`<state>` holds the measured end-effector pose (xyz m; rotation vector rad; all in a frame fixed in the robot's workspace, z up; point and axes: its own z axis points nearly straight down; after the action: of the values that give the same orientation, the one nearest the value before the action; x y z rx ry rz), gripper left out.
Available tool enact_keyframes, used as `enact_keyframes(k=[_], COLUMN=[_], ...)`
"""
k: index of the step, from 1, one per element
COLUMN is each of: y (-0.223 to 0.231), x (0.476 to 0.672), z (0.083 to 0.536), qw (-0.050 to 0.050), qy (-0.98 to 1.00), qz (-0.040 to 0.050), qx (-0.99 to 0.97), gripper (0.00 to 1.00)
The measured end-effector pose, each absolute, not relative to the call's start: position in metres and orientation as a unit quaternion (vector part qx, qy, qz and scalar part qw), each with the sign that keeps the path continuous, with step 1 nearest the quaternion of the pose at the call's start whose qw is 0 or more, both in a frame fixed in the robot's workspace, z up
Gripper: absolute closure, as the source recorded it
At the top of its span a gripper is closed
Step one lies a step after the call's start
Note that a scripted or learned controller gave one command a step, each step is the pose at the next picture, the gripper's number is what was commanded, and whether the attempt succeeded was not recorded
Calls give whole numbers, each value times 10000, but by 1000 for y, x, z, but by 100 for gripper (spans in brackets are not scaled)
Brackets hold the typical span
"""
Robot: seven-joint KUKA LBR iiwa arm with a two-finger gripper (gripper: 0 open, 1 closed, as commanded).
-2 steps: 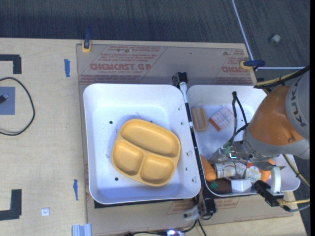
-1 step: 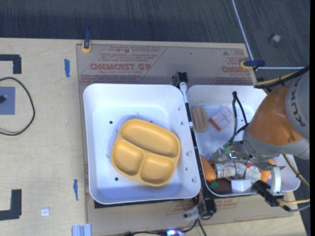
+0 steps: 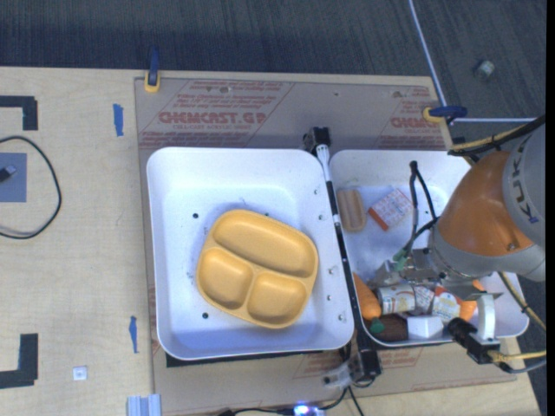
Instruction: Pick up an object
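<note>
Claw (image 3: 414, 295) is down in the right bin (image 3: 434, 173), buried in the clutter at about 6 o'clock.

From my end the arm (image 3: 486, 215) blocks the tip, so I can't tell how it's set or whether it has anything. Makes sense it's parked there: most of the pickable stuff is heaped along that near edge, like the orange piece (image 3: 368, 305) and white block (image 3: 425, 326). Red-and-white packet (image 3: 390, 207) and tan block (image 3: 351, 208) sit apart around 11 o'clock. Left bin (image 3: 173, 180) holds a yellow tray (image 3: 257, 267).

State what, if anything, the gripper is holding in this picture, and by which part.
It cannot be told. The gripper is low in the right bin among clutter, and its tips are hidden, so no held thing can be confirmed.
</note>
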<state>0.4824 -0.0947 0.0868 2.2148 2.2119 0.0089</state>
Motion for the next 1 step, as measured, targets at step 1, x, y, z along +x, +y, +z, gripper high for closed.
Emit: enact_keyframes(k=[1], y=[-95], x=[482], z=[87], qw=[52], qy=[7070], qz=[31], qx=[7072], gripper=[0])
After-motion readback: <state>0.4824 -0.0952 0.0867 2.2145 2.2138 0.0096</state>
